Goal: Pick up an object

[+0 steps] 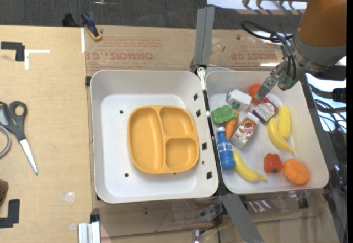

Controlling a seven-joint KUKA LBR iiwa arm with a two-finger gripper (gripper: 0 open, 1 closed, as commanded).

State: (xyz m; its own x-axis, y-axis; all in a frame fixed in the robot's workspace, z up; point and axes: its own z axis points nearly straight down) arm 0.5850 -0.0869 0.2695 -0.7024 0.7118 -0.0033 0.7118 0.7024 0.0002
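Gripper (267, 88) above crowded right bin (315, 126)

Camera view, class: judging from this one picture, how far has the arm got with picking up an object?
Done: the arm has reached in, with its end effector over the right bin, above the red item and small carton. In hand: nothing is visibly held. Left: grasp and lift; the bananas, bottle and the rest lie in the bin.
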